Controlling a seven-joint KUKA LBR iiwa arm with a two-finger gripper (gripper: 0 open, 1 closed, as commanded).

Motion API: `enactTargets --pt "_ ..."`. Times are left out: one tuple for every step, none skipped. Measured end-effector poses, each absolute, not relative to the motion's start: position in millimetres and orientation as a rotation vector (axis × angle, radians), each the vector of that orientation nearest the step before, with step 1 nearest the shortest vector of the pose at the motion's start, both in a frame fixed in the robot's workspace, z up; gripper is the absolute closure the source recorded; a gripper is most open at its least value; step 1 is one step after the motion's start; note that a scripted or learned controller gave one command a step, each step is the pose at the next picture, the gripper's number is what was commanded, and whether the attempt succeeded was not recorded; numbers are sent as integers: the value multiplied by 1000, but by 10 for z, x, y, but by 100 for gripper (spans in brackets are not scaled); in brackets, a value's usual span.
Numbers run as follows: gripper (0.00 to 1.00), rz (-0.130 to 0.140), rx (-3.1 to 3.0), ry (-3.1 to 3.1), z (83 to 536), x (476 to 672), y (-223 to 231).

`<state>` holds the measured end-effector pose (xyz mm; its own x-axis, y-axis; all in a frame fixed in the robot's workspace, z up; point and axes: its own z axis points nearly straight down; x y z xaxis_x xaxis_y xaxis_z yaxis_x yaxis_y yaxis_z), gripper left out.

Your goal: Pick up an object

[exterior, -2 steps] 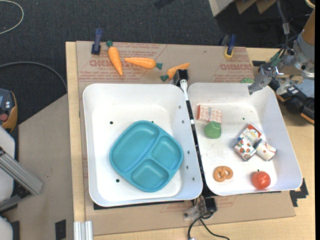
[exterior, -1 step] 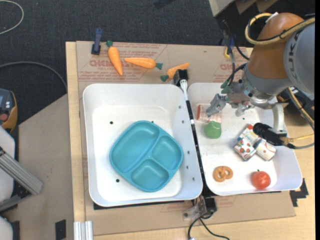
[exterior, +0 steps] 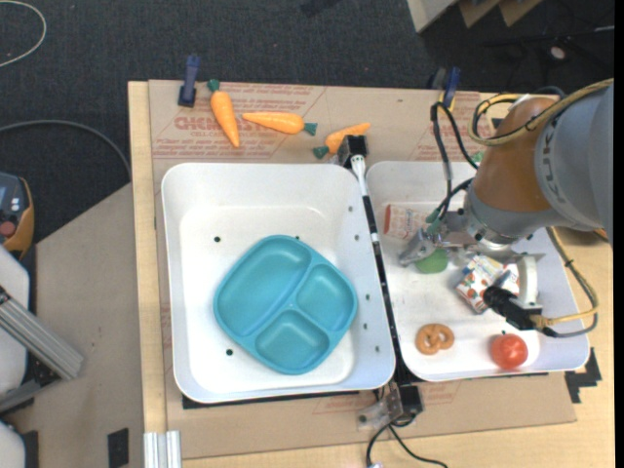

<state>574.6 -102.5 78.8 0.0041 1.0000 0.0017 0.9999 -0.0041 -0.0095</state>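
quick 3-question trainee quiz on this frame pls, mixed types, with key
1. True or false: the blue plate lies in the left bin.
2. How many carrots lie on the cardboard above the bins? A) one B) three C) five
3. Fill in: in the right bin, the pretzel lies just left of the red ____.

Key: 1 true; 2 B; 3 tomato. The gripper is over the right bin, by a green thing.
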Motion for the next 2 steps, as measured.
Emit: enactTargets --pt "100 -2 -2225 -2220 954 5780 -1014" --pt "100 -17 -2219 -2238 1918 6332 -416"
